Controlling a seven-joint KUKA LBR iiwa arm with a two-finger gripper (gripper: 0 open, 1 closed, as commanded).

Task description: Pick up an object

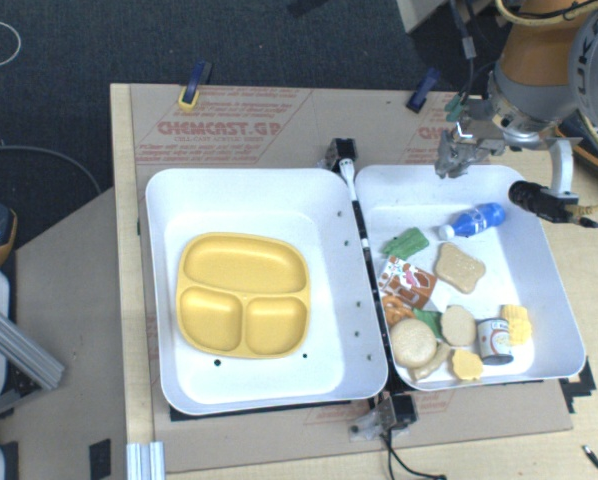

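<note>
- the end effector (457, 160) hangs at the upper right of the frame, over the far rim of the right bin (554, 268); whether its fingers are apart or together i cannot tell, and nothing shows between them.
- the right bin holds the objects, all below the end effector: a blue bottle (476, 220) with a white cap near the upper middle, a green piece (406, 243) to its left, and a tan bread slice (460, 268) just below the bottle.
- lower in that bin lie a red-and-white packet (407, 284), a round cookie (414, 342), a small can (495, 339), a yellow corn piece (517, 322) and a yellow cheese-like piece (467, 366), crowded close together.
- the left bin (169, 268) holds a yellow divided plate (244, 293) at its centre.
- both bins sit side by side on the desk (229, 128), which carries red printing.
</note>
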